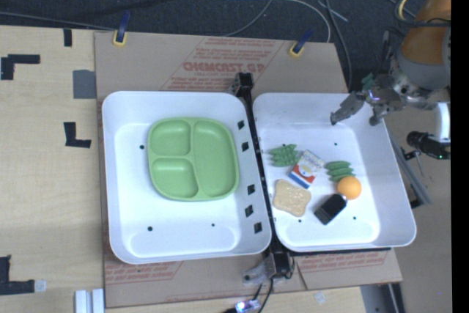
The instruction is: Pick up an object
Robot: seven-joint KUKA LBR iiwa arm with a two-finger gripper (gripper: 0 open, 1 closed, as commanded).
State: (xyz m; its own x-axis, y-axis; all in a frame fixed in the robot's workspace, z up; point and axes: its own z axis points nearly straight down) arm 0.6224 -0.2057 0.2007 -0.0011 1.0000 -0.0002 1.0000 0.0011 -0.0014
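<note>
Well, the fingers (359,108) hang spread and grasping nothing above the right bin's (388,231) far corner; the orange (349,188) lies nearer its front, beside a black block (330,208), well apart from them.

one fixed camera overhead, slanted down on both bins (110,157).

red print on the cardboard sheet (220,62) under the bins, above the left bin: large line looks like "chemcast gp", letters partly unclear. smaller red lines above and below it too small to read. red print at the bottom edge is illegible too.
</note>
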